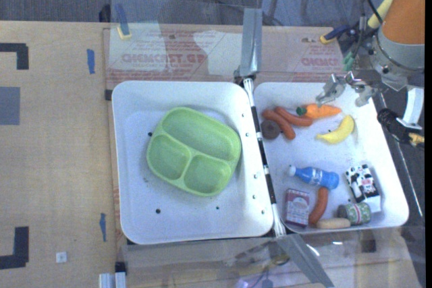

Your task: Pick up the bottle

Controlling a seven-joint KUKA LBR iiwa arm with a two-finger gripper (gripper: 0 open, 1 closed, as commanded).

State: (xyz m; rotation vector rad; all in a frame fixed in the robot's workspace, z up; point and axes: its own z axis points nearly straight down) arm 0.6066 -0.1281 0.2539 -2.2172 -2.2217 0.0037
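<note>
from my seat the near edge of the right bin (398, 209) is the crowded part: a small green can (359, 213) lying beside a pale sausage-shaped piece (334, 222), a reddish packet (297, 207), a red sausage (321, 204) leaning next to it, and a black-and-white carton (362, 184) just behind the can. the bottle (315, 177) i am after lies on its side a little further in, blue body with a white cap end pointing toward the divider between the bins. it rests flat on the bin floor, close to the packet and the red sausage but with its upper side free. nothing is touching it from above.

beyond that, in the far half of the same bin, i see a banana (337, 131), a carrot (320, 111), two more sausages (287, 120) and a dark round piece (271, 130). the left bin (128, 165) carries a green divided plate (194, 152), which has no part in this job.

furthest away, at the bin's far right corner, hangs the tool (346, 87). its metal fingers look spread apart with nothing between them, and it sits above the carrot and banana end, well apart from the bottle.

so my reading is that the pick has not really started: no grasp, no contact, no lift. what is left is the whole of it, i judge: bring the tool toward the near side over the bottle, line the fingers across its body, descend, close and raise it. the neighbouring packet and sausage may crowd the fingers on the way down.
</note>
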